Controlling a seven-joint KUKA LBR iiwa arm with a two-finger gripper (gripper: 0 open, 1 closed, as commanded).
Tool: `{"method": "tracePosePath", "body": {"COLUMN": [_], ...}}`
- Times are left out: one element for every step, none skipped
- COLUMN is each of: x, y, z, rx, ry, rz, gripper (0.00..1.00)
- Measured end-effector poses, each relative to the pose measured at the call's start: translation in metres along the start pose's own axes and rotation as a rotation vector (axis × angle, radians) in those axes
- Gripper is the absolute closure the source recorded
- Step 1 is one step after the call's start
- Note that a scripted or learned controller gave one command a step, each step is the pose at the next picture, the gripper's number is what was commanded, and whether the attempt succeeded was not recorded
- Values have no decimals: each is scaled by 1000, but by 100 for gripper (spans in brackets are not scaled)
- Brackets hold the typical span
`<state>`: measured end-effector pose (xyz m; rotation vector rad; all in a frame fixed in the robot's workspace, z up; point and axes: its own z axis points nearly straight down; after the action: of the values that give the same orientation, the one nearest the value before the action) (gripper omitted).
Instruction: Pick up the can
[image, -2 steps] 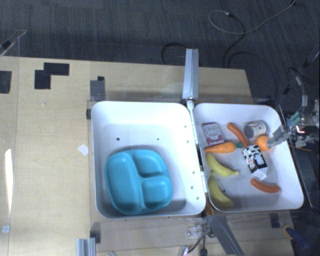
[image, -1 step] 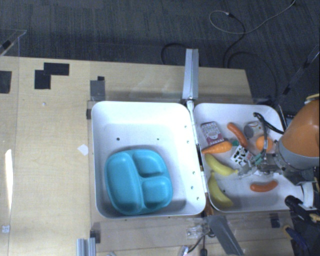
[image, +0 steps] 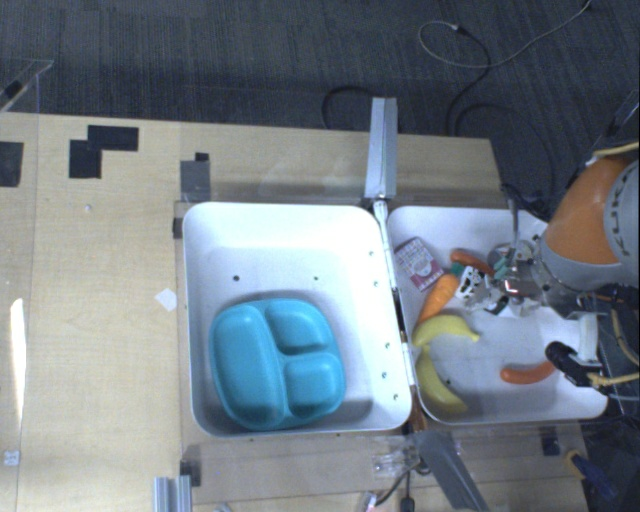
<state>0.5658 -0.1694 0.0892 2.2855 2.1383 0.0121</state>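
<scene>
The can (image: 417, 260), small with a red and white label, lies on its side in the right bin (image: 570, 400), near that bin's back left corner and close to the wall between the bins. My gripper (image: 495, 285) hangs low over the middle of the right bin, to the right of the can and apart from it, with an orange carrot (image: 440, 293) lying between them. The grey arm with its orange band (image: 590, 215) reaches in from the right.
Two yellow bananas (image: 446, 328) (image: 438, 384) lie in the right bin's front left. A red-orange sausage (image: 527, 373) lies at the front right, and a small red item (image: 465, 259) behind the gripper. The left bin (image: 250, 240) holds a blue divided plate (image: 278, 362).
</scene>
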Motion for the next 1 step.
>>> {"method": "tracePosePath", "body": {"x": [-19], "y": [55], "z": [4], "rx": [44], "ry": [8], "rz": [63], "gripper": [0]}}
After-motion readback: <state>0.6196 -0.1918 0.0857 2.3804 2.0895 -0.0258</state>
